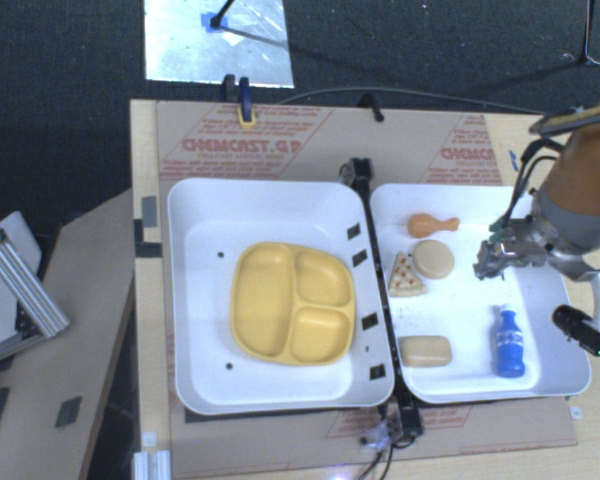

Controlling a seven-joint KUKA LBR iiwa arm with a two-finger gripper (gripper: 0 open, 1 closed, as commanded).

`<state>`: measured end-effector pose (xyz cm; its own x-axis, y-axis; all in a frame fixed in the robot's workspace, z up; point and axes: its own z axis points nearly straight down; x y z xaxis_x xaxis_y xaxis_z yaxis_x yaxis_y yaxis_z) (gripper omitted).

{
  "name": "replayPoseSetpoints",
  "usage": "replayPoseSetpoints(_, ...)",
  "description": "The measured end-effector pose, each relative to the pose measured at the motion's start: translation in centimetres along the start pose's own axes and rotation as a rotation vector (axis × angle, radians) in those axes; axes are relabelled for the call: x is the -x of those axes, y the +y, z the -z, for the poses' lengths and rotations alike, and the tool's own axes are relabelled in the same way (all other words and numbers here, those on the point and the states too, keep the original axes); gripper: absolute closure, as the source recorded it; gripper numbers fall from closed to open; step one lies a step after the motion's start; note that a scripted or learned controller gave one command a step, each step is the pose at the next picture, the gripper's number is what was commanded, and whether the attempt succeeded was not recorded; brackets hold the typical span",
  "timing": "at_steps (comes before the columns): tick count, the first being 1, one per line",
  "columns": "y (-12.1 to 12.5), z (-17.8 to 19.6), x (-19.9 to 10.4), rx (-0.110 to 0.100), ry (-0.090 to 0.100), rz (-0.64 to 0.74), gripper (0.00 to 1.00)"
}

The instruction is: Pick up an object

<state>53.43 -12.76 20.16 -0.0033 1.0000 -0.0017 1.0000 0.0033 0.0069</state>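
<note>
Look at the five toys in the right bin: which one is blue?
The bottle, near the bin's front right corner. It is blue with a white label; the other four toys, among them a pizza slice, are orange, tan or cream.

arm (585,183) cut off at right edge — pincer (492,260) blurred

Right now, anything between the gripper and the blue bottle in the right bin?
Nothing visible. The gripper hangs over bare white floor of the right bin, and the blue bottle lies just below it in the view, apart from the other items. The round cookie sits to the gripper's left, off that path.
</note>
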Motion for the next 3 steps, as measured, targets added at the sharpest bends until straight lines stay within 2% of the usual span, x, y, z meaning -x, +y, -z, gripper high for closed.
replayPoseSetpoints(1,0.2,5.4,0.0,0.001,0.000,0.001,1.00)
replayPoseSetpoints(3,2.0,5.9,-10.1,-0.005,0.003,0.006,1.00)
